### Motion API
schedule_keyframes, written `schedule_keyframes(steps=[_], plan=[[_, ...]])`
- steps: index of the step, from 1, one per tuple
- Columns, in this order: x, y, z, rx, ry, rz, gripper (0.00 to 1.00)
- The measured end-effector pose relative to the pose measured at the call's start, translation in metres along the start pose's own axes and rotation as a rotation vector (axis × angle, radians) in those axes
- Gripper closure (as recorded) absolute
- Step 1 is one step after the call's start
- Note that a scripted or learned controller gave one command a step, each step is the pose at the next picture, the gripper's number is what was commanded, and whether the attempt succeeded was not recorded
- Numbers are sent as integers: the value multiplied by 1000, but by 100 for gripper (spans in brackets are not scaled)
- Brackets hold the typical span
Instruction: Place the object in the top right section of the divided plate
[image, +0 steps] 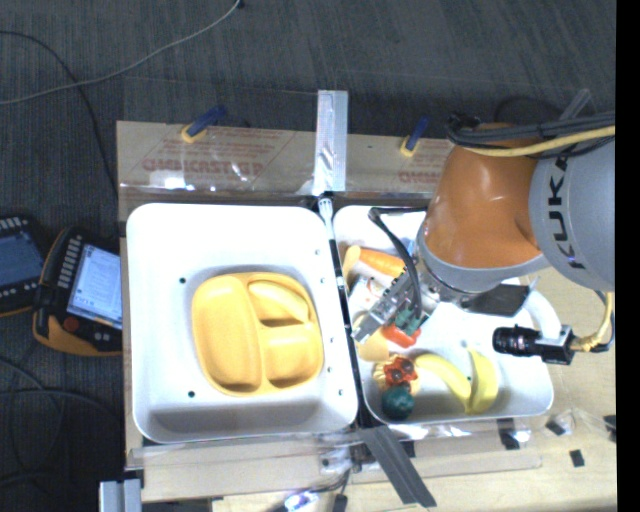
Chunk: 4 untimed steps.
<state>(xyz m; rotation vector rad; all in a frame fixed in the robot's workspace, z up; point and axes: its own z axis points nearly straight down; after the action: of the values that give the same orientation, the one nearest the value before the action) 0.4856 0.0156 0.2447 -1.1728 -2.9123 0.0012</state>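
A yellow divided plate (258, 330) lies in the left white bin (160, 250); its two small sections are on the right side and one large section on the left. Nothing lies in any section. My gripper (392, 312) hangs low over the left part of the right bin (530, 395), among the toys, with the grey and orange arm (490, 205) above it. Beneath and around it are an orange carrot-like piece (378, 262), a pale yellow piece (372, 348), a small orange and green toy (398, 372) and a dark green ball (398, 402).
A yellow banana (455, 378) lies at the front of the right bin. A black cylinder on the arm (528, 342) juts over that bin. A yellow handheld pendant (75, 295) sits on the floor at far left. Clamps hold the cardboard backing behind the bins.
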Motion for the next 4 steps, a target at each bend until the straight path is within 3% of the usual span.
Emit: schedule_keyframes(steps=[1, 2, 3, 4], plan=[[-3, -6, 52, 1, 1, -326, 100], [-44, -47, 35, -1, -1, -244, 100], [-75, -80, 44, 0, -1, -253, 100], [-89, -61, 62, 0, -2, -373, 100]])
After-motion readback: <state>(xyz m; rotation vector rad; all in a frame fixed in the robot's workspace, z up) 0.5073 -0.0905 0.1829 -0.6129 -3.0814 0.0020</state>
